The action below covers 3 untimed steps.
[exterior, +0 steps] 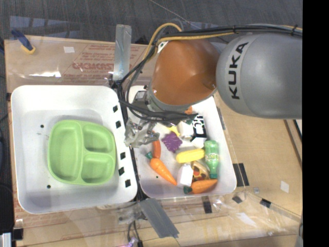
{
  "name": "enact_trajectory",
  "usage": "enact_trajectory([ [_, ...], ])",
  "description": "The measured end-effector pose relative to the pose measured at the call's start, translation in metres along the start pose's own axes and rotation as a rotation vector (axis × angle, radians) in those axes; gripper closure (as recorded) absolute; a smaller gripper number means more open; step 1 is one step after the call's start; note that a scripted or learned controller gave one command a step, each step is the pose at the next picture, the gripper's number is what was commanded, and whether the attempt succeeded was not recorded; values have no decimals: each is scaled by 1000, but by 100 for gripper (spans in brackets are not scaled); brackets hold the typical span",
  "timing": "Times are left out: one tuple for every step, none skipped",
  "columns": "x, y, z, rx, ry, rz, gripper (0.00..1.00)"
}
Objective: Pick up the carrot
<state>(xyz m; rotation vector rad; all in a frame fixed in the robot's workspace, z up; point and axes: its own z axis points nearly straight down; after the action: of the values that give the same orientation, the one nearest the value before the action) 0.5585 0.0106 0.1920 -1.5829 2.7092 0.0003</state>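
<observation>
An orange carrot (162, 172) with a green top lies in the right bin (224, 164), near its front left. A second, fatter orange carrot (204, 186) rests against the bin's front wall. My gripper (140, 134) hangs under the orange wrist band at the left side of the right bin. It is up and to the left of the first carrot, with a gap between them. A small orange-red piece (157, 148) lies just right of the gripper. The arm's bulk hides the back of the bin.
The right bin also holds a purple toy (172, 141), a yellow piece (189, 155), a green bottle (211, 156), a white bottle (185, 175) and a black-and-white item (198, 127). A green divided plate (81, 152) sits in the left bin (25, 138).
</observation>
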Motion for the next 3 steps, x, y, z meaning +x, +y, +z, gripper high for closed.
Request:
enact_trajectory([
  [80,-42,-40,3,2,132,100],
  [108,-114,-146,10,0,22,100],
  [177,-136,-102,-2,4,155,100],
])
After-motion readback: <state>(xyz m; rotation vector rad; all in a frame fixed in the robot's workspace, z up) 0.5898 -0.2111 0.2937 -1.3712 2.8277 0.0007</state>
